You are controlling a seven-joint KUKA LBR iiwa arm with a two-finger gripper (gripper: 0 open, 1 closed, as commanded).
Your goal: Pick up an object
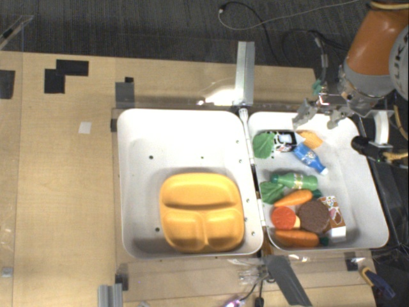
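Observation:
My gripper (319, 116) hangs over the far edge of the right bin (365, 171), fingers spread open with nothing between them. Just below it lie a small orange piece (311, 138) and a blue bottle (310, 159). A green leafy item (262, 144) and a black-and-white item (282, 140) rest at the bin's far left. Nearer the front are a green bottle (295, 181), a carrot (293, 198), a red tomato (284, 218), a brown disc (314, 215), a small printed box (334, 215) and an orange sausage-shaped piece (296, 238).
In the left bin (153, 139) a large yellow compartment tray (201, 211) sits at the front right. A metal post (245, 69) stands behind the divider between the bins. Cables trail at the right edge of the bench.

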